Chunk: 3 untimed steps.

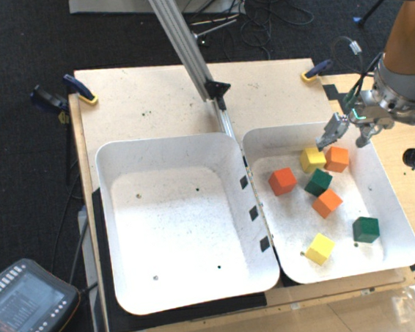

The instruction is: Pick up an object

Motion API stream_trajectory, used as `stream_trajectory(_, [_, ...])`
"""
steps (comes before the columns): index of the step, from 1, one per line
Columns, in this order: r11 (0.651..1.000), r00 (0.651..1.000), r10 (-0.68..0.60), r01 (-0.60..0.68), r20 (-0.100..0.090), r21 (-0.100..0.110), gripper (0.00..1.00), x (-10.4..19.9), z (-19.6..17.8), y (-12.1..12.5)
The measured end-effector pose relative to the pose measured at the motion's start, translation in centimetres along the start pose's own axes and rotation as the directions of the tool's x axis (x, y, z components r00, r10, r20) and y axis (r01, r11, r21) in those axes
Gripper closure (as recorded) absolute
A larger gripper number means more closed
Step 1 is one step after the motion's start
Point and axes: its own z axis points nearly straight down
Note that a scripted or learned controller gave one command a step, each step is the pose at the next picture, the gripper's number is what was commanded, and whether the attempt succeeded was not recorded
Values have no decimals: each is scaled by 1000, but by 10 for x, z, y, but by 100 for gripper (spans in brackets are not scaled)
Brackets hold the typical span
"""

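The right bin (388, 201) holds several small cubes. A red-orange cube (283, 181) lies left of a tight cluster: a yellow cube (312, 159), an orange cube (337, 159) and a dark green cube (318, 182). Below them sit another orange cube (327, 202), a second dark green cube (366, 229) and a yellow cube (319, 248). My gripper (349, 132) hangs above the bin's far right part, just above and right of the yellow and orange cubes. Its two fingers are spread apart with nothing between them.
The left bin (123, 207) stands beside the right one. A slanted metal rail (183, 42) runs down to the bins' shared edge. Blue and yellow clamps (80, 89) (315, 70) grip the board's far corners. A pendant (23, 310) lies at lower left.
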Motion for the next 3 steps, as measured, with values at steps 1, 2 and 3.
stream_trajectory(1, [1000,1000,-1,1,1,-3,0,0,-2,1])
stream_trajectory(2, [1000,1000,2,-2,0,2,0,-1,60,6])
stream_trajectory(3, [1000,1000,3,-3,1,1,0,-9,108,8])
